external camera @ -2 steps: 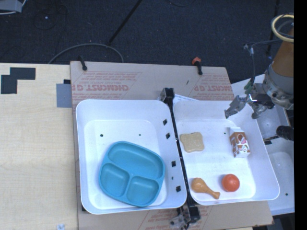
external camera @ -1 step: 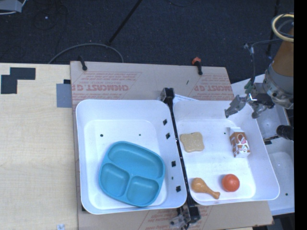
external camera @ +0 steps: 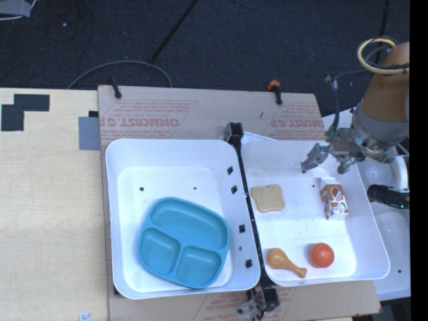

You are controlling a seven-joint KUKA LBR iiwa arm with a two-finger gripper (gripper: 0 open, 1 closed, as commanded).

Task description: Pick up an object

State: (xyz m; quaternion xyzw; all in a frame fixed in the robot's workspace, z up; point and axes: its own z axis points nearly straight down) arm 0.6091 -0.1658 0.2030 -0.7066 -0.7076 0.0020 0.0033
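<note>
- Claw [external camera: 329,158] hangs open over the right bin [external camera: 374,246], gripping nothing.
- Carton [external camera: 334,200] lies just below the claw.
- Toast [external camera: 268,198], tomato [external camera: 322,255] and drumstick [external camera: 286,262] lie farther from the claw.
- Blue plate [external camera: 183,241] fills the left bin [external camera: 127,159].

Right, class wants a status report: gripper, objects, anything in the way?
Gripper open, holding nothing, over right bin's far edge. Carton nearest, just below it. Toast, tomato, drumstick spread apart. Nothing blocking.

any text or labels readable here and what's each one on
"CHEMCRZT G.P"-like red lettering, upside down, on the cardboard sheet behind the left bin; the spelling is uncertain.
The same print repeats behind the right bin, partly cut off.
The small carton carries print too blurred to read.
</note>
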